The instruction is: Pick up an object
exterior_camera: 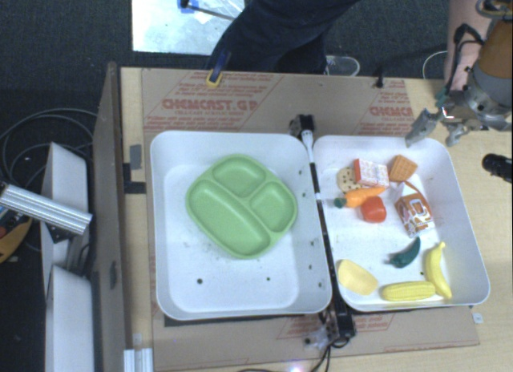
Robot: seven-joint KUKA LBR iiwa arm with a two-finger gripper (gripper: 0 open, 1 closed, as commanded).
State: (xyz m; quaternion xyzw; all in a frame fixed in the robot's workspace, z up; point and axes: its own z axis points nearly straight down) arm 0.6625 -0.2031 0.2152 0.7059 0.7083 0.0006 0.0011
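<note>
fingers spread apart above right bin. i judge banana light, slick, stiff; grip across its middle.

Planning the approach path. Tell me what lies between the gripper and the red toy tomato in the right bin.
The gripper hovers beyond the right white bin's far corner. Toward the red toy tomato, the orange waffle-like wedge lies roughly on that line; coming from above, nothing visible covers the tomato.
</note>
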